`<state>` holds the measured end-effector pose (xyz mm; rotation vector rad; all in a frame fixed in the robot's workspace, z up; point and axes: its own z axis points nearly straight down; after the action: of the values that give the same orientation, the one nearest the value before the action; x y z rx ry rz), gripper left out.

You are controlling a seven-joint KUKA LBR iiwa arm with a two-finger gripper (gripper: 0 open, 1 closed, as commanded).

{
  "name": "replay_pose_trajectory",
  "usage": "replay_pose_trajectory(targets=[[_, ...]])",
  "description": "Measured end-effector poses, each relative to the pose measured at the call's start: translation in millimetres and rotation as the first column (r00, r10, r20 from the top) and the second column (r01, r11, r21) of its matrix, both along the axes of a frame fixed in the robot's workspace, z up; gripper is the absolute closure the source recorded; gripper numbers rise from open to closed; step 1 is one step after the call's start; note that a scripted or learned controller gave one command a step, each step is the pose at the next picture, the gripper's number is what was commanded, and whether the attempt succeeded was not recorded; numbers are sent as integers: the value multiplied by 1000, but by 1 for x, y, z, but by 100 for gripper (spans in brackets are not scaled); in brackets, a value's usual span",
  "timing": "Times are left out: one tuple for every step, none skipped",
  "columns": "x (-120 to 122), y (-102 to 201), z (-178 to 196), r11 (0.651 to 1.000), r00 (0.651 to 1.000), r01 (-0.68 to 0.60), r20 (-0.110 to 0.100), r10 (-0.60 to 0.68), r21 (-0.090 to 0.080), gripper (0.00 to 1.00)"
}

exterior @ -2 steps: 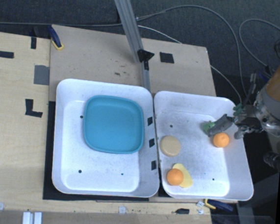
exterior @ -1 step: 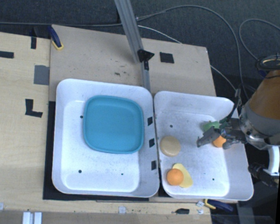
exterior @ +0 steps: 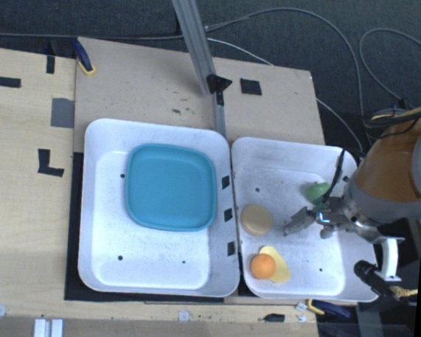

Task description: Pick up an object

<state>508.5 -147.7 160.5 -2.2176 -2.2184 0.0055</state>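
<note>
1. Reaching in from the right edge of the bench, the grey arm with the orange band (exterior: 392,170) is extending over the right shallow white bin (exterior: 286,153).
2. The two-finger gripper (exterior: 299,223) is sitting low over the middle of the right bin, pointing toward that bin's left edge; one dark finger (exterior: 294,225) is showing, and whether the fingers are parted or closed cannot be told from this angle. Nothing is visibly lying between them.
3. A round tan disc-shaped object (exterior: 256,220) is lying in the right bin near its left edge, just beside the gripper's tip but apparently apart from it.
4. A small orange ball (exterior: 262,266) is resting near the front edge of the right bin, touching a pale yellow flat piece (exterior: 279,265) that is lying partly beneath and beside it.
5. A small green object (exterior: 316,190) is lying toward the right bin's far right part, partly hidden behind the gripper body and a black cable (exterior: 336,176).
6. A square turquoise plastic plate with rounded corners (exterior: 170,187) is lying flat in the left shallow white bin (exterior: 101,190), toward its far edge.
7. A grey metal bar (exterior: 197,33) is slanting across the bench toward the far edge where the two bins are meeting.
</note>
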Motion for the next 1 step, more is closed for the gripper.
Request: replay_pose_trajectory(targets=[[-5, 2, -63, 1000, 1000, 0, -1, 0, 0, 0]])
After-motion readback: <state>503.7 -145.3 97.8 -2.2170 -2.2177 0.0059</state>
